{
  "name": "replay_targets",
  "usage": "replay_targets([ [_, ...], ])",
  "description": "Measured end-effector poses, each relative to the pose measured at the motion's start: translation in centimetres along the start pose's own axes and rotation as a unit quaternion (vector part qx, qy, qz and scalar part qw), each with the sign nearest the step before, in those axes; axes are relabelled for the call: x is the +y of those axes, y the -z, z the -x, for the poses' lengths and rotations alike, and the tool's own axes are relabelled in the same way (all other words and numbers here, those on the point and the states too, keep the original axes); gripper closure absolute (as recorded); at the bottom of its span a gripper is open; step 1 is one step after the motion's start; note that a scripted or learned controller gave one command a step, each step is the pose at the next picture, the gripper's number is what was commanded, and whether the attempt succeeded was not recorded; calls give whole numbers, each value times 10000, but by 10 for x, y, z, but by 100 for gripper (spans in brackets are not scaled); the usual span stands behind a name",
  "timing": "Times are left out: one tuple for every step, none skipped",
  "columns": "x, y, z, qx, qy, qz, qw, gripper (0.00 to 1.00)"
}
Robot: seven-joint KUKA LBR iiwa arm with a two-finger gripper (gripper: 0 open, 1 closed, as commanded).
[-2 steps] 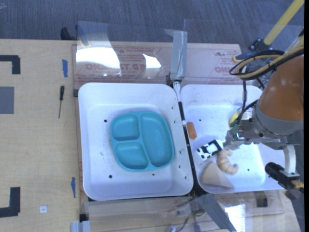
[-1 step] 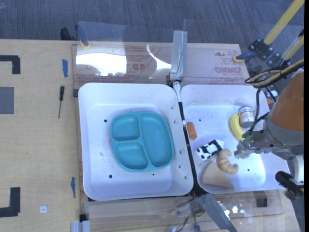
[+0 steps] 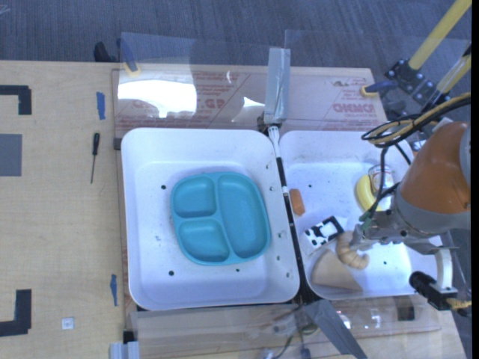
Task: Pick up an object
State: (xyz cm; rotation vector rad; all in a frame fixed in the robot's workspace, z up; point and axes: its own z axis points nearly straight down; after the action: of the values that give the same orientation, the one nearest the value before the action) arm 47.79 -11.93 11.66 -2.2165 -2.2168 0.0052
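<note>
Camera view: slanted look down on two white bins side by side on the bench.
Left bin (image 3: 142, 200): carries a teal divided plate (image 3: 221, 217), near its middle.
Right bin (image 3: 329, 155): small orange piece (image 3: 297, 202) by the left wall; black-and-white patterned item (image 3: 323, 232) near the middle; tan cone-shaped thing (image 3: 329, 271) toward the near left corner; yellow object (image 3: 364, 189) toward the right side, partly behind the arm.
Arm (image 3: 438, 178): reaching in over the right bin's right side.
Gripper (image 3: 358, 247): low over a pale coiled object (image 3: 350, 256), just beside the cone.
Claw state: cannot tell how far open, nor whether anything is held.
Risk: likely miss or glancing nudge; coiled object and cone crowd together, so could catch both or push one aside.
</note>
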Motion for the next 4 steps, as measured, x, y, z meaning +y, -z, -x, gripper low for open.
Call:
replay_targets([
  [49, 70, -110, 8, 56, 60, 10000, 100],
  [25, 67, -100, -9, 0, 14, 10000, 100],
  [10, 67, -95, -8, -3, 13, 10000, 100],
  [1, 67, -101, -6, 1, 14, 10000, 100],
])
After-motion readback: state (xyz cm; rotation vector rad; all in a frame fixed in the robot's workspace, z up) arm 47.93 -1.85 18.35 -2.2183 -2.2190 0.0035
